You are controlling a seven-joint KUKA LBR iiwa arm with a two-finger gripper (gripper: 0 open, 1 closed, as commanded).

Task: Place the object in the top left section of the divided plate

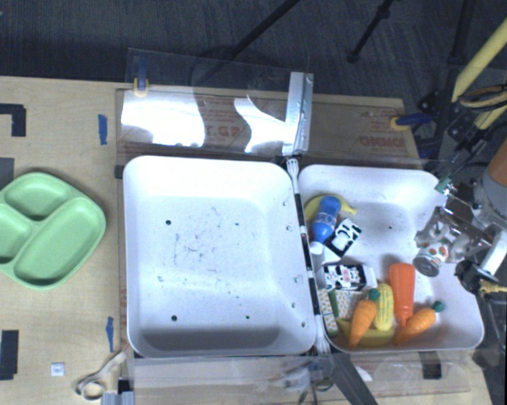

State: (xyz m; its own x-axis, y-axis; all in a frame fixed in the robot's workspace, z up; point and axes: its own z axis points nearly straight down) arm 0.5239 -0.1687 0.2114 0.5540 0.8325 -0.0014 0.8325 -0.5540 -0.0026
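Apparently gripper [441, 246] clamped on small can [429, 260]

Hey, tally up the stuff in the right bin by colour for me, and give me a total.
By main colour, as far as the camera view shows:
Orange: 3, two carrots and a tube
Yellow: 2, a banana and a corn cob
Blue: 1, a bottle
Black and white: 2, small cartons
Silver: 1, a can by the gripper
Total: 9
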